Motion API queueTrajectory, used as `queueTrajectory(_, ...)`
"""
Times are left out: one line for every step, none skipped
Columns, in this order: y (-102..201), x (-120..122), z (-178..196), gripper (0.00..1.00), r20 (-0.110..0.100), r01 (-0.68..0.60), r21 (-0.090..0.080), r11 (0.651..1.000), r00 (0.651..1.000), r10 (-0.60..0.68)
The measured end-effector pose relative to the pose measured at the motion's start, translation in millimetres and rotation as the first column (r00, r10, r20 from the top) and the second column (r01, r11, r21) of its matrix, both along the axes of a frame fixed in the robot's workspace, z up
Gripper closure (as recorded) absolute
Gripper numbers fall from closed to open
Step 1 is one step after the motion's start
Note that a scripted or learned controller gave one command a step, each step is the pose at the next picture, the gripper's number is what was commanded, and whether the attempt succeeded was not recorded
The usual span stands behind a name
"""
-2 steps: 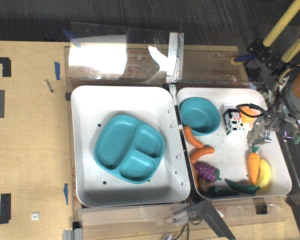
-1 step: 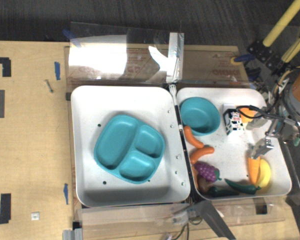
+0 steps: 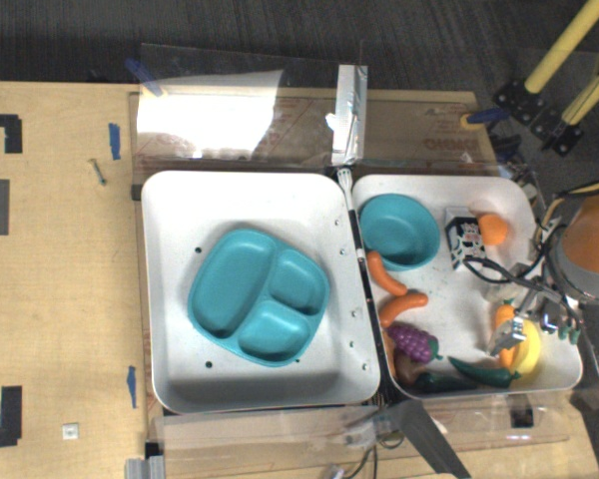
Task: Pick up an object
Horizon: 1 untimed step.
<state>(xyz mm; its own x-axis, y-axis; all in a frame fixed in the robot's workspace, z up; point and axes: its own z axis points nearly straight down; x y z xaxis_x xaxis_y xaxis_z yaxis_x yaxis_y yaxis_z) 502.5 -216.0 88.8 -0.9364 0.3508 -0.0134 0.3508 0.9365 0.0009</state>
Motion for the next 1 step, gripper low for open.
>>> queueTrajectory(-7.4,-19.3,-0.5,0.00,-0.002,-0.029,0.001,1.000,1.000,0.029)
